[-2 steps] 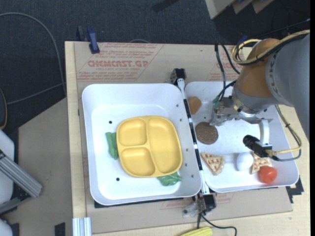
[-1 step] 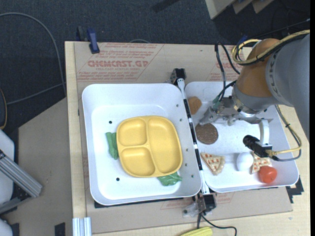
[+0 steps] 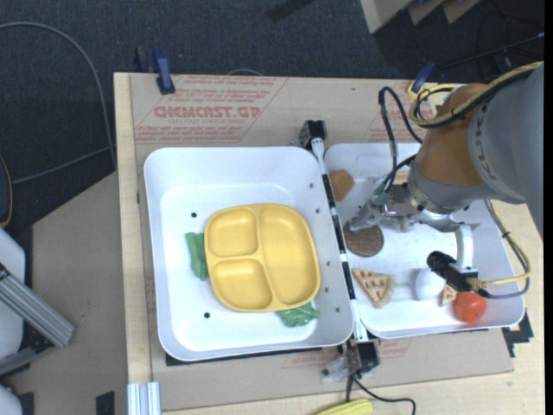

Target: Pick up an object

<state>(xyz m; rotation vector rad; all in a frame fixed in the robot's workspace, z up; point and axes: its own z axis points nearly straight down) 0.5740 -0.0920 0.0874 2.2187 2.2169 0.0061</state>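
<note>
Camera view puts the gripper (image 3: pixel 378 210) low over the far left part of the right bin (image 3: pixel 406 314), with the grey arm (image 3: pixel 484 145) reaching in from the right. Its tip sits just beside the far edge of a flat brown disc (image 3: pixel 365 240), which I take as the thing to be picked. Whether the gripper is spread or closed I cannot tell from this angle, as the wrist hides the tip, and I see nothing held in it.

The disc lies flat on the bin floor, close to the bin's left wall. A small tan bun (image 3: pixel 341 182) is in the far left corner, a toast-like wedge (image 3: pixel 373 285) just near of the disc, and a red tomato (image 3: pixel 470 306) well apart at the near right. The left bin (image 3: pixel 160 171) carries a yellow divided plate (image 3: pixel 262 256); I would leave that alone.

To do this well, I would centre the tip squarely over the disc before going down, since it looks offset toward the far side. A thin flat piece gives little to pinch, so I would go fully to the floor and grip across its edges. I would also watch the left wall: a pad landing on it could push the disc away. Then I would lift straight up and check that the disc comes along.
</note>
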